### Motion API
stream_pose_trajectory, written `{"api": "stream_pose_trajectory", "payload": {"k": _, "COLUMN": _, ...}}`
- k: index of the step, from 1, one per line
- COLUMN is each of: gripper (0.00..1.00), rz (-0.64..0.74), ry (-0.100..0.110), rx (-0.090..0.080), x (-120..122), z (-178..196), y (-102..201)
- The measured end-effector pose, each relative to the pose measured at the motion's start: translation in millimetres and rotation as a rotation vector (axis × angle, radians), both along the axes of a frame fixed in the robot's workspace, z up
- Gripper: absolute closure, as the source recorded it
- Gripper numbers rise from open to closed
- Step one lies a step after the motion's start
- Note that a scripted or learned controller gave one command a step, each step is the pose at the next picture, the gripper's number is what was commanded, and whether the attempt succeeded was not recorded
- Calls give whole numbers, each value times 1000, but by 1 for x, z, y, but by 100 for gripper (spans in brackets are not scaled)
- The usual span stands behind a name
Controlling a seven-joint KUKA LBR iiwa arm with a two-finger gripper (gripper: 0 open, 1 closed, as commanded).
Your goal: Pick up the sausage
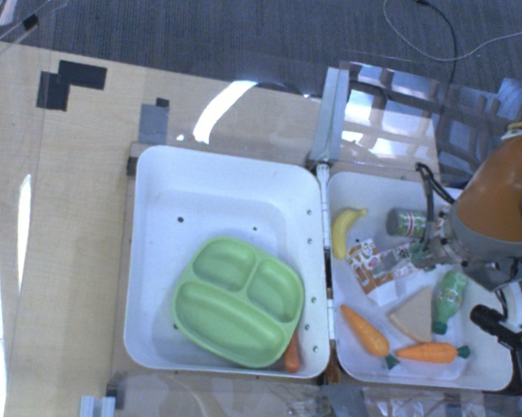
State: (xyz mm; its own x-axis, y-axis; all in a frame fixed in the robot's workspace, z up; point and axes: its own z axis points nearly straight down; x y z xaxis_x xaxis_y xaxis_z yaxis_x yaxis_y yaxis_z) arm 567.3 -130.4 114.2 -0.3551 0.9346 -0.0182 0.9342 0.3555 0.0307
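The sausage point(292, 354) is a reddish-brown piece in the left bin point(158, 237). It lies against that bin's right wall, tucked beside the lower right rim of the green divided plate point(238, 299) and partly hidden by it. My gripper point(423, 248) hangs over the right bin point(496, 373), just below a lying can point(405, 221) and above a snack packet point(368, 263). That puts it well to the right of the sausage and farther back. The grey arm with its orange band point(500, 196) comes in from the right.
The right bin also holds a banana point(344, 229), a green bottle point(447, 300), a bread slice point(412, 317) and two carrots point(365, 330) point(428, 352). A metal divider point(323, 258) runs between the bins. Cables trail near the arm's wrist.
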Motion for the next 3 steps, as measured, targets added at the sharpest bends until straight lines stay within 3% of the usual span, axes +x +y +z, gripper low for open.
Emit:
{"api": "stream_pose_trajectory", "payload": {"k": 1, "gripper": 0, "rz": -83, "ry": -5, "rx": 16, "x": 36, "z": -5, "y": -42}}
{"api": "stream_pose_trajectory", "payload": {"k": 2, "gripper": 0, "rz": -85, "ry": 22, "rx": 18, "x": 106, "z": -17, "y": -64}}
{"api": "stream_pose_trajectory", "payload": {"k": 3, "gripper": 0, "rz": -62, "ry": 11, "rx": 1, "x": 23, "z": -20, "y": -15}}
